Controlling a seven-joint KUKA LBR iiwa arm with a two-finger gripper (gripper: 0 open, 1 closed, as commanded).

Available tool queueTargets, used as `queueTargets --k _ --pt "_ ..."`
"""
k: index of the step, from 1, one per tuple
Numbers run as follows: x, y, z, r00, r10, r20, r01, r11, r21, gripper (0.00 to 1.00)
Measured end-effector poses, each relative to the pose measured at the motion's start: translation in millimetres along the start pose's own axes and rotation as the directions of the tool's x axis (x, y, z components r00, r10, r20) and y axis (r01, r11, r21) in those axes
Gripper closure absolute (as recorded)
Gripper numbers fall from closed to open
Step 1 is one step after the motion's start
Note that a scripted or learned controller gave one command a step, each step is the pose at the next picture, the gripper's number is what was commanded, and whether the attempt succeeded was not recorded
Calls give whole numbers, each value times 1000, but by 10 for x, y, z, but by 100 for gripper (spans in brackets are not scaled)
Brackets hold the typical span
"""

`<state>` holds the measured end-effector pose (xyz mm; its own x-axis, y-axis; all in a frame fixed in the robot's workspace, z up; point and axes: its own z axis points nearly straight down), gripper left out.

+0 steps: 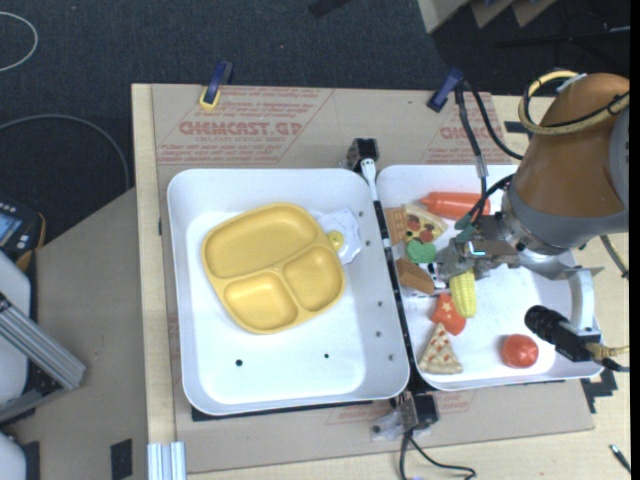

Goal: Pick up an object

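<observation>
In the right bin [500,373], my gripper [466,256] hangs low over a cluster of toy foods. Just below it lies a yellow corn cob [464,293]. A green piece [422,251] and a brown piece [413,276] lie just to its left. Behind those lies a pizza slice [418,225], with an orange carrot [450,204] at the back. A red pepper [449,314] and a second pizza slice [438,350] lie toward the front. A red tomato [519,349] sits at the front right. The arm hides part of the bin's back right.
The left bin [200,368] holds a yellow divided plate [270,266]. A clear plastic wrapper with a small yellow item [339,236] rests against the plate's right edge. The ridge between the two bins runs close to the left of the food cluster.
</observation>
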<state>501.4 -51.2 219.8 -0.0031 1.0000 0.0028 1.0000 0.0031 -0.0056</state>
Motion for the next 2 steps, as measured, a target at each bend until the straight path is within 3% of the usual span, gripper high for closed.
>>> queueTargets --k 1,2 --pt "68 78 -128 1000 1 3 -1 1000 -8 100" --pt "52 123 46 1000 4 2 -4 1000 -1 100"
